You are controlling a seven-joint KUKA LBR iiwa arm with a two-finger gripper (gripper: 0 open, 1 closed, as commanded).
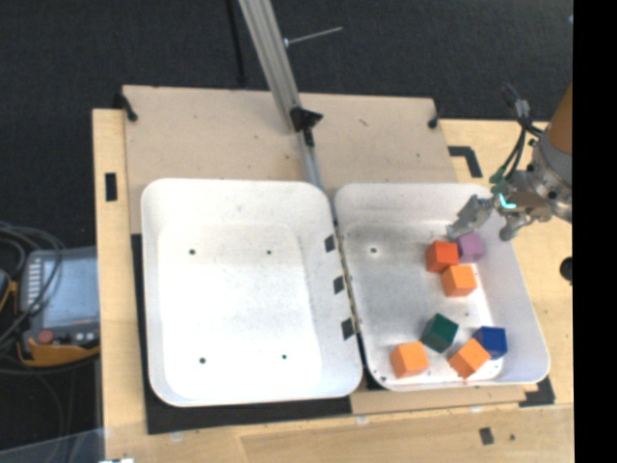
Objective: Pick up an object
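Purple cube [472, 247] sits near the right bin's [386, 205] back edge, touching an orange cube [443, 256]. Gripper [490, 220] hovers just above it, fingers spread, holding nothing. Looks light and stiff; I'd pinch its free flat sides.

Two white bins [241, 287] sit on a tan bench [111, 258]. In the right bin [386, 230], at the frame's lower right, lie four orange blocks [443, 256], one purple block [472, 247], one dark green block [441, 333] and one blue block [492, 340].
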